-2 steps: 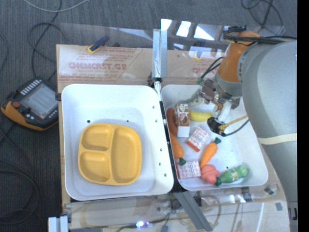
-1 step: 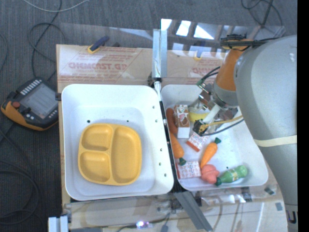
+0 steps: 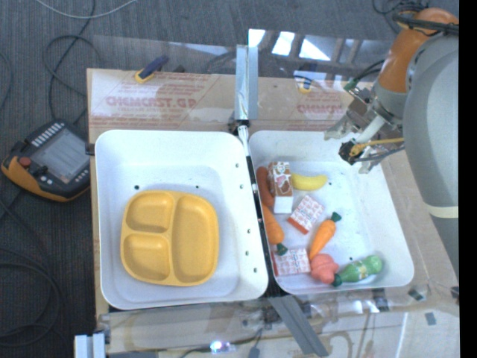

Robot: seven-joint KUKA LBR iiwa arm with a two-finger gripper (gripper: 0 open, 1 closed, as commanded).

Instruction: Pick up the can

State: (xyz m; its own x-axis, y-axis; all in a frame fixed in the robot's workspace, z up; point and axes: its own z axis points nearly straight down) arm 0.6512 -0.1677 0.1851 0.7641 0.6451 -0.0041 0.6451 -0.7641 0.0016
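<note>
Right bin [image 3: 380, 215] corner: pincer [image 3: 344, 137] poised above.

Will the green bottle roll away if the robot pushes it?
Probably, a little. The green bottle lies on its side and looks round, so a sideways push would likely roll it. It is near the wall of the right bin, with a reddish toy by its cap end, so it should stop soon. Its shiny skin may be slippery.

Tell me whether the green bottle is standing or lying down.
Lying down. The green bottle rests on its side on the floor of the right bin, its length stretched out flat beside a reddish fruit.
</note>
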